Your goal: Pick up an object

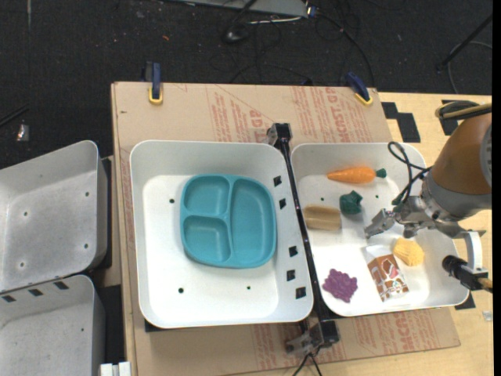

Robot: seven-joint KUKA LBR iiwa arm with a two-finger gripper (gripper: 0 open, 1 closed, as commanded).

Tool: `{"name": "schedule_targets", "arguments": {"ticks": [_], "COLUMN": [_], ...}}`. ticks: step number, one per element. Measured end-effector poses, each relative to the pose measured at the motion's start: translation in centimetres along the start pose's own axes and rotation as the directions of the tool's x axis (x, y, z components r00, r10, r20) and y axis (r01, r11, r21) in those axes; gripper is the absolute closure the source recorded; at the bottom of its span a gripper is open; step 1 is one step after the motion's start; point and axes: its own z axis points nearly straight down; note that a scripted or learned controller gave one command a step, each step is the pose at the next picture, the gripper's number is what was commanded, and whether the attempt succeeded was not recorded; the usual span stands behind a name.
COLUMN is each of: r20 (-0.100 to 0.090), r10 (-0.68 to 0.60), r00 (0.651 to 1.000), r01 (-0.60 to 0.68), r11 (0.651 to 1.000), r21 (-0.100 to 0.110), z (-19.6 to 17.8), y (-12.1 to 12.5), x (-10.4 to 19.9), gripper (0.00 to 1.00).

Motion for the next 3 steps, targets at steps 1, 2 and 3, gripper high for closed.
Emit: {"name": "schedule_targets", "arguments": {"ticks": [1,2,3], "r20": [0.001,0.003,0.004], "r10": [0.000,0.000,-0.003], "r00": [1.000,1.000,1.000], "r01": [0.000,0.000,0.003], "r11": [1.000,1.000,1.000], "r21": [-0.004,-0.007,-0.009], "z": [-1.3,-6.4,-11.7], "y": [0.1,-0.7,-0.6], "x": [0.0,0.3,0.2], "gripper": [1.00,1.00,1.00]}}
